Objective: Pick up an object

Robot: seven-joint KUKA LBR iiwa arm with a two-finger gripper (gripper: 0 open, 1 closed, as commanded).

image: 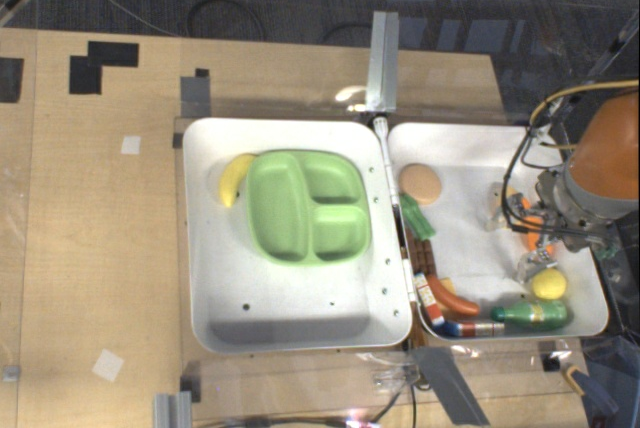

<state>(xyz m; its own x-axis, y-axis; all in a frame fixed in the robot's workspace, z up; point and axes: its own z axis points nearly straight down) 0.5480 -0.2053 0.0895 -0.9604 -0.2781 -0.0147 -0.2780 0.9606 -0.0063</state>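
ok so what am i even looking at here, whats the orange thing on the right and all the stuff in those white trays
This is one picture from a camera fixed above a workbench, looking down at a slant. The grey and orange shape at the right is a robot arm reaching in; a program drives it to pick up an object. Its pincer hangs low over the right bin, just above a yellow lemon-like ball. I cannot tell from here whether the pincer is open or shut, and nothing is visibly held.

The left bin holds a green divided plate with a yellow banana peeking out at its left edge. The right bin also holds a tan round piece, a green bottle lying on its side, and several toy items along its left wall.
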